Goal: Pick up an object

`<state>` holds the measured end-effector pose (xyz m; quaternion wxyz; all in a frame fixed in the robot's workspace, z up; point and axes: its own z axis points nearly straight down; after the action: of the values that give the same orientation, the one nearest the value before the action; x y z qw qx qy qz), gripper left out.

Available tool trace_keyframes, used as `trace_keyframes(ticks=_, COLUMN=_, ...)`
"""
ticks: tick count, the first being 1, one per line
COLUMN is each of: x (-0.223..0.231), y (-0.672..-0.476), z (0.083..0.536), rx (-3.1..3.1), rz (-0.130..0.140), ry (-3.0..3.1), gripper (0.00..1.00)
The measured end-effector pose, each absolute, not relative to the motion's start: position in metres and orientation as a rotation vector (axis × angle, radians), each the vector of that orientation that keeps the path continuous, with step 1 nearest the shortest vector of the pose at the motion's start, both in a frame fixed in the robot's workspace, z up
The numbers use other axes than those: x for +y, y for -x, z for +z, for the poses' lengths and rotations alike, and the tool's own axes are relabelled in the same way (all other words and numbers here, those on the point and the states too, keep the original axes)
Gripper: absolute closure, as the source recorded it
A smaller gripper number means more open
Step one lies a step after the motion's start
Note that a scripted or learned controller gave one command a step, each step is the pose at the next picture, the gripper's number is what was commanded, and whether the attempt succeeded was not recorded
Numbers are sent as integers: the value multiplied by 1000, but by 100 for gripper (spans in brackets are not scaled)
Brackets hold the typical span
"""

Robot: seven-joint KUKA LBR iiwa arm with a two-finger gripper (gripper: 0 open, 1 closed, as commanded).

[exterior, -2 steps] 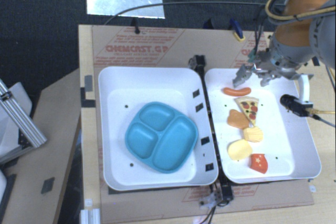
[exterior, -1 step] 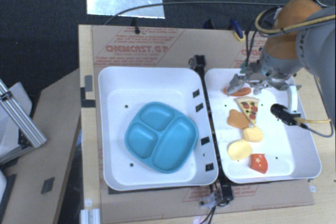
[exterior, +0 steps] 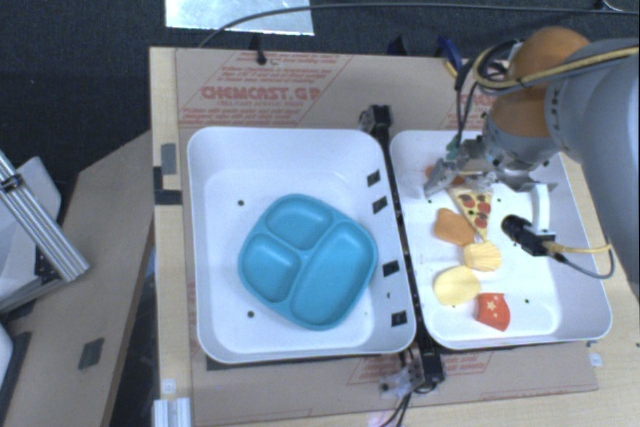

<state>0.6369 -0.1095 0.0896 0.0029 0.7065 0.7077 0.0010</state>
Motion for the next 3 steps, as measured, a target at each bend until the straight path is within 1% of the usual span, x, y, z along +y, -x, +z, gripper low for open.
trace_keyframes(ticks=1, x=-111, y=-641, z=107, rx=2210, rz=14, ry=-2205, gripper=100)
trace_keyframes(ticks=2, x=-120, y=-640, z=156, rx=2218, rz=6, ry=-2216, gripper=100)
trace_keyframes(ticks=3, x=-127, y=-634, z=212, rx=2218, rz=6, ry=-2216, gripper=100)
